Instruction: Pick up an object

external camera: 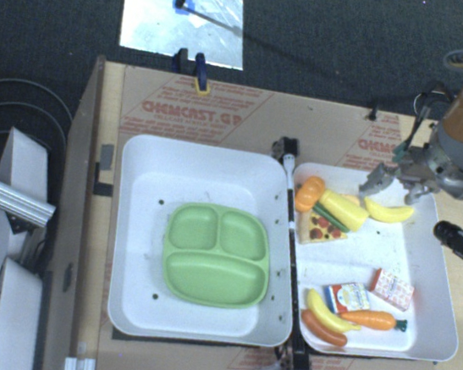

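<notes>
My gripper (395, 189) hangs at the back of the right bin (436, 277), just above a yellow banana (388, 213). Its two fingers stand apart, open, with nothing between them. Left of the banana lie a yellow corn-like piece (342, 209), an orange fruit (308, 192) and a flat pizza slice (319, 228). At the bin's front sit a pink box (392, 288), a small carton (346, 296), a carrot (371, 319), a second banana (325, 309) and a sausage (322, 331).
The left bin (147, 211) holds a green divided plate (218, 253). A black divider rail (288, 239) runs between the bins. The arm's black fitting (456, 239) juts over the right bin's right rim. Cardboard (224, 115) lies under both bins.
</notes>
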Available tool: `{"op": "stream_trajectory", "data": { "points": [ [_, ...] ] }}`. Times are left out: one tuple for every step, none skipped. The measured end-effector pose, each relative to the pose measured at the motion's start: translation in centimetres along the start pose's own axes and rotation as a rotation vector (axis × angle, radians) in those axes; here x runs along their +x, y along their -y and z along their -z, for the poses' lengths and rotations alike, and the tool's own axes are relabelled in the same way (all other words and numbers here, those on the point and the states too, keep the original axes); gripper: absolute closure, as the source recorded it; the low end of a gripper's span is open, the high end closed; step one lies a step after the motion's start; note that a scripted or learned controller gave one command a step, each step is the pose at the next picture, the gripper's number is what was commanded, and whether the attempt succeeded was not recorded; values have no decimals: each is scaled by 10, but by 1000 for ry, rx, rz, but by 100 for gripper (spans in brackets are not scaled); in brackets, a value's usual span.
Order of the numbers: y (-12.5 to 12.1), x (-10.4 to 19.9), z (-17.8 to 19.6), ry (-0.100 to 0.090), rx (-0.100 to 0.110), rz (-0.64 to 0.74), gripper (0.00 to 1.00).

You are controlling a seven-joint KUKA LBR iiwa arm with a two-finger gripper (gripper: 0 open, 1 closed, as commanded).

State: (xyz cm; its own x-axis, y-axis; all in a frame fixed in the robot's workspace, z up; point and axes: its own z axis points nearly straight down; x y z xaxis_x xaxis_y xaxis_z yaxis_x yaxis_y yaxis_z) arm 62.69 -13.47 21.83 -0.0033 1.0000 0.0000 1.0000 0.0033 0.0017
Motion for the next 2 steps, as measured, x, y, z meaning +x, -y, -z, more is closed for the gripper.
{"op": "stream_trajectory", "data": {
  "points": [
    [-22,12,-68,0,3,3,0],
    [-11,27,-130,3,-3,2,0]
  ]
}}
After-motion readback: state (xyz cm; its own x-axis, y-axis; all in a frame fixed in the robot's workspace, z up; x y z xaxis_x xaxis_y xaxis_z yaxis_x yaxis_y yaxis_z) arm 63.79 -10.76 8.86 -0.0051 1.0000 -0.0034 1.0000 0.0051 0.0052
